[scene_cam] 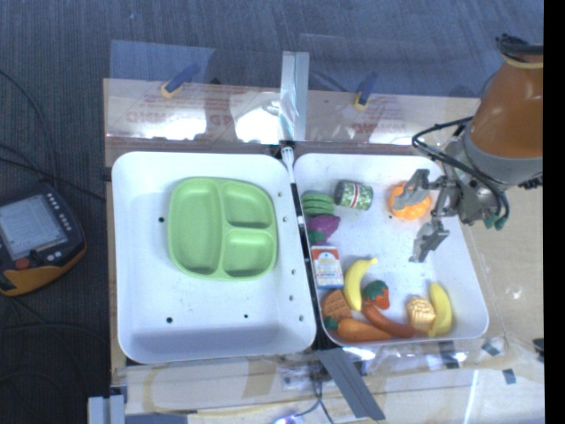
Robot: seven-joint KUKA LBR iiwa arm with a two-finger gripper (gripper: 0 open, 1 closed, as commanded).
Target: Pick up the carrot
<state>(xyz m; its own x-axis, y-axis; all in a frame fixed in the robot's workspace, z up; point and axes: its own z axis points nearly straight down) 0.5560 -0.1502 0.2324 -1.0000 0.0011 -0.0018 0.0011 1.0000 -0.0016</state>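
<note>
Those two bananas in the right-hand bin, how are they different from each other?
The banana in the middle looks longer and curves from beside the small carton up toward the bin's centre; the banana at the right looks shorter and stubbier. The middle one lies among the crowded toys near the carrot; the right one hugs the bin's right wall, beside a corn-like piece. Both are yellow and lie flat.

Orange carrot (362, 330), green plate (221, 228), yellow banana (355, 281), white bins (141, 325)
</note>
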